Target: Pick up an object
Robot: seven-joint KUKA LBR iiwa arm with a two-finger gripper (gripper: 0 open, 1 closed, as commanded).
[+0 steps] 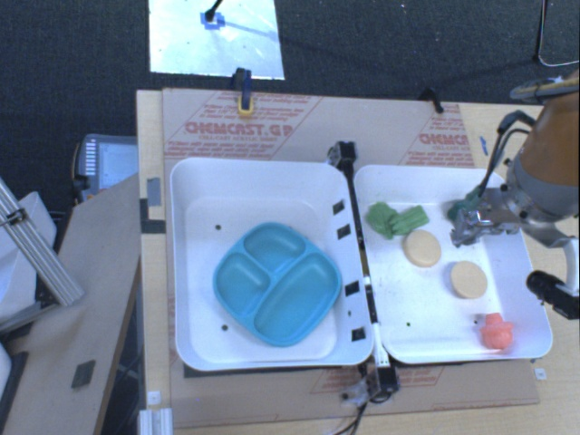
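The right bin [390,333] holds a green crumpled object [395,218], a tan round disc [422,247], a second tan disc [468,279] and a pink-red object [496,332] near the front right corner. My gripper [464,226] hangs over the right bin's back right part, just right of the first tan disc and above the second. Something teal-green shows at its tip. The arm with its orange band [551,148] comes in from the right edge.
The left bin [195,188] contains a blue divided plate [276,282]. A black clip strip [355,243] runs along the seam between the bins. Both bins rest on a cardboard sheet [272,125]. A metal frame [36,252] stands at the left.
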